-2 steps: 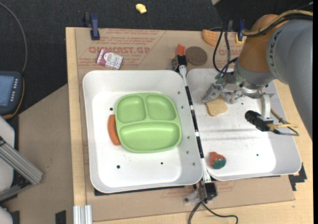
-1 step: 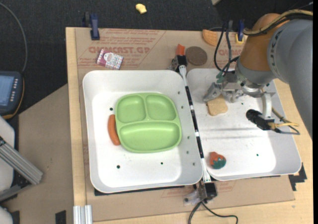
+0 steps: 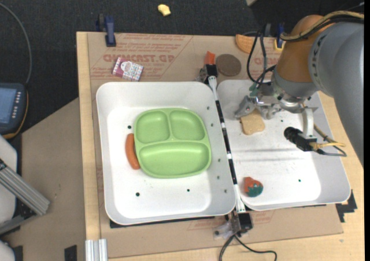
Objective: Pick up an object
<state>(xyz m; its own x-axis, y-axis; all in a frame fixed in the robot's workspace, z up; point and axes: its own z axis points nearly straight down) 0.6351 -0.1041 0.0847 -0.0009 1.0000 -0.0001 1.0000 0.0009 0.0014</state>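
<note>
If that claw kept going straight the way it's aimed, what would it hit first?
Probably the tan bread-like piece lying in the right bin, just beneath the gripper. How far above it the gripper hangs is unclear from this slanted view.

green plate (image 3: 171,142) crowds left bin (image 3: 115,196) — right bin (image 3: 277,170) roomy

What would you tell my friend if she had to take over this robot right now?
Gripper: low in the right white bin, just above the flat tan bread-shaped piece. I cannot tell if it is open or shut.
Things: the small red and teal toy lies at that bin's near left corner. The orange sausage-shaped toy lies in the left white bin, by the left edge of the green divided plastic plate.
Done: nothing seen lifted yet.
Left: grab one object and lift it; the tan piece looks closest.
</note>
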